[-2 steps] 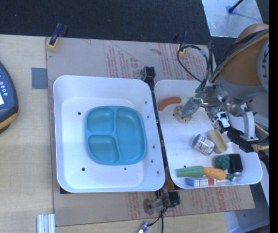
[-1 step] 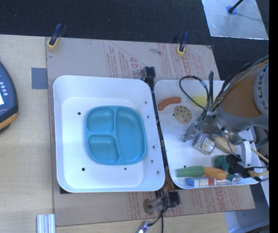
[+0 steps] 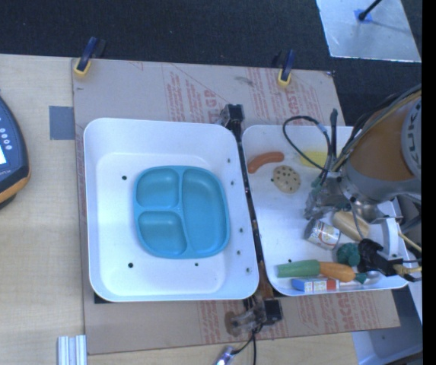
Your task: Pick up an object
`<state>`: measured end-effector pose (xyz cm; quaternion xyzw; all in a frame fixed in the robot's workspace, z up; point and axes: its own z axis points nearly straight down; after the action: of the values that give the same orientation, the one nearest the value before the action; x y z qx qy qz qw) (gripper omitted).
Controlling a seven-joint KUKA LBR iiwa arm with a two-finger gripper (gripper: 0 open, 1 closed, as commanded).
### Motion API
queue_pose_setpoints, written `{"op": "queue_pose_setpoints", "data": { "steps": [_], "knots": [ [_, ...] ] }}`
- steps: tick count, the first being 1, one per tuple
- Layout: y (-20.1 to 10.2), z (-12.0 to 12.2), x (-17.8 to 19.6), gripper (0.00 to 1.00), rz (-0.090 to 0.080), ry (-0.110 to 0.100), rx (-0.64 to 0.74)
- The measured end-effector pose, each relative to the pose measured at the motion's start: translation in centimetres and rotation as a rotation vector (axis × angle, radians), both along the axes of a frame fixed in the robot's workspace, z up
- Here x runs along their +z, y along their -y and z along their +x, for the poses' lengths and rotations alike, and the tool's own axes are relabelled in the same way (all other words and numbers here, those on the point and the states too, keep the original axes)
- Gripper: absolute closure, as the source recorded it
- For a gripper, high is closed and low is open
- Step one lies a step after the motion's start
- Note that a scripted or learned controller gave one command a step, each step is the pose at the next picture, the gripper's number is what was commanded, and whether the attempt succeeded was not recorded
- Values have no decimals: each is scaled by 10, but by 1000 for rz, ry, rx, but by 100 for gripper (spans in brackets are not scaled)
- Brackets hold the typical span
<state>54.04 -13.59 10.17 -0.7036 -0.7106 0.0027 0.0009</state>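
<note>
Silver can (image 3: 325, 234) just below pincer (image 3: 320, 201), right bin (image 3: 271, 211).

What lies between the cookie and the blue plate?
In the camera view, between the cookie and the blue plate lie bare white bin floor and the two bins' adjoining rims.

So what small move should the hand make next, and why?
Probably a short descent onto the can. The hand sits just above it in the right bin, and nothing shows between its fingers, so the pick looks undone.
</note>
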Motion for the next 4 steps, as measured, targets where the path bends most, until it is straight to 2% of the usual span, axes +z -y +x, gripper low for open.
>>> {"op": "queue_pose_setpoints", "data": {
  "steps": [1, 2, 3, 4],
  "knots": [
    [6, 10, 93, 100, 2, 5, -7],
    [6, 10, 92, 0, 2, 4, -7],
    [-24, -37, -9, 0, 3, 0, -4],
    [21, 82, 16, 0, 2, 4, -6]
  ]
}}
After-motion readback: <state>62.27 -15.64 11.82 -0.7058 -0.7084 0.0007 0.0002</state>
